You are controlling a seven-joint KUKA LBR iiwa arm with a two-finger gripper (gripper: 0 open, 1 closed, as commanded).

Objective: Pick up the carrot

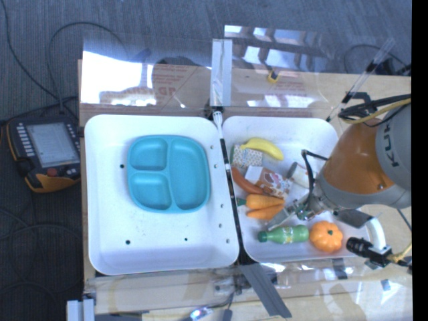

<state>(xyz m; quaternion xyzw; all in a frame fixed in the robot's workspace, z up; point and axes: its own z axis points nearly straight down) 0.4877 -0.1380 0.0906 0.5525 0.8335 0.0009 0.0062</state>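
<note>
Carrot (263, 206) lies loose in right bin (328, 134) beside green bottle (285, 235); jaws (291, 212) poised at its right end, ready to grasp; spread unclear.

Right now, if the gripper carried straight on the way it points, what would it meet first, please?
The gripper points left, toward the carrot lying just ahead of its tip, so that would likely come first; its height above the carrot is unclear from this slanted view.
</note>
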